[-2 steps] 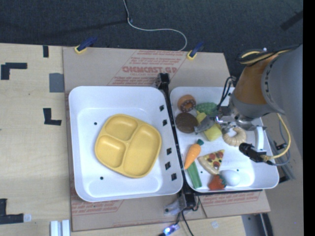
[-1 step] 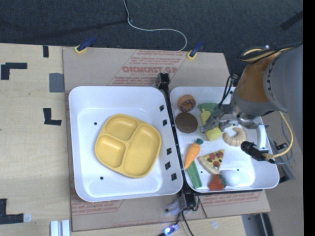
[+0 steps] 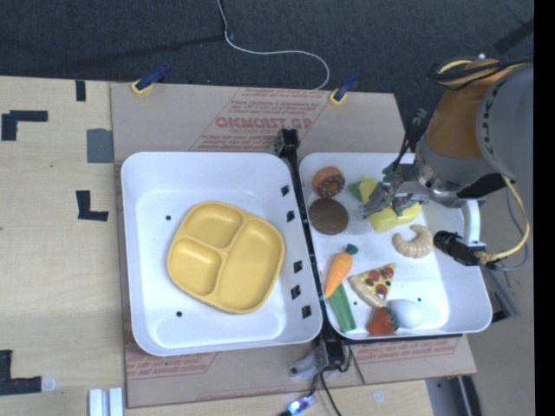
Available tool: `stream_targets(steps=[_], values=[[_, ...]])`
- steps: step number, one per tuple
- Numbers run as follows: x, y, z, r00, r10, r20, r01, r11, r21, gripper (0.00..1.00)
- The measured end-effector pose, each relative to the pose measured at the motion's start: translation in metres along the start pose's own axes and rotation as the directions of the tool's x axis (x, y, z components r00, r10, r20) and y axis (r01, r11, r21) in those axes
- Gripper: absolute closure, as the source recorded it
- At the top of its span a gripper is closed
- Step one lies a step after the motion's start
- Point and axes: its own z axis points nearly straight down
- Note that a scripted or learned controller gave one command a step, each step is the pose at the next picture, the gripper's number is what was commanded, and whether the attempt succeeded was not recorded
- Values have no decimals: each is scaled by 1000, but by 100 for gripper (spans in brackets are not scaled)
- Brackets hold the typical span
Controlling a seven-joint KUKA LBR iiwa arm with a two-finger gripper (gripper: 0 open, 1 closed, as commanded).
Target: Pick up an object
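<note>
Your gripper (image 3: 392, 199) hovered low in the right bin (image 3: 460, 306), just over the yellow block (image 3: 392, 217); I couldn't tell its opening. The croissant (image 3: 413, 242) lay at the block's five o'clock. Cardboard (image 3: 251, 120) covered the bench beneath both bins.

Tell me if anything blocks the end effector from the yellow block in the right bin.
Nothing visible does. The end effector hangs directly over the yellow block in the right bin. The croissant lies just beside the block, apart from it, so it crowds the grasp but does not cover it.
</note>
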Motion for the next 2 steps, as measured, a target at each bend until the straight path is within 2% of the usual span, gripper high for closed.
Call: stream_targets(steps=[1, 2], values=[[-2, 1, -64, 1000, 0, 1, 0, 1000, -2, 100], [-1, 1, -78, 1000, 1, 0, -1, 1000, 2, 100]])
